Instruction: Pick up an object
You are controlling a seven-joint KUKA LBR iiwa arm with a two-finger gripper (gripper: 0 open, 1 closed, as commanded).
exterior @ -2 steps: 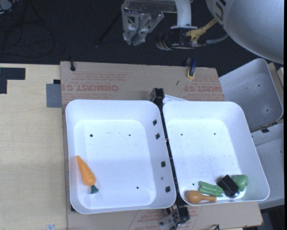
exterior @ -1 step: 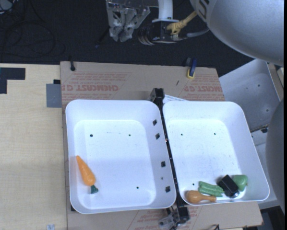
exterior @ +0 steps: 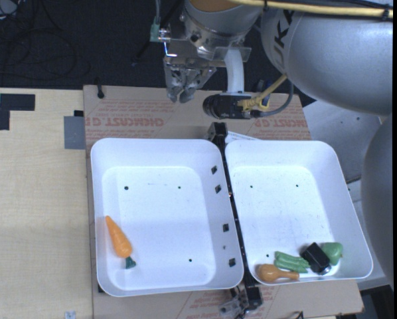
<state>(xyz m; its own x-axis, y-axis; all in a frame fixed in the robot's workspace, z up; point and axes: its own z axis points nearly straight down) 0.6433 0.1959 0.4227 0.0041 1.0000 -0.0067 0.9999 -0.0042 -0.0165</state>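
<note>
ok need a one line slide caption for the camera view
Arm's hand raised behind two white bins: carrot in left bin, several small items clustered in right bin's near corner.

We see the left bin (exterior: 158,153) open except a carrot (exterior: 118,237) at eight o'clock; right bin's (exterior: 285,153) toys (exterior: 305,261) crowd five o'clock.

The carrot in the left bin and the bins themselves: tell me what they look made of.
Carrot: probably moulded plastic or rubber, a toy; its orange is uniform and smooth, with a small dark green stub at the tip. Which of the two, the picture leaves open.
Left bin and right bin: likely thin formed plastic, semi-matte white, judging by rounded corners, sloped walls and soft sheen.
</note>
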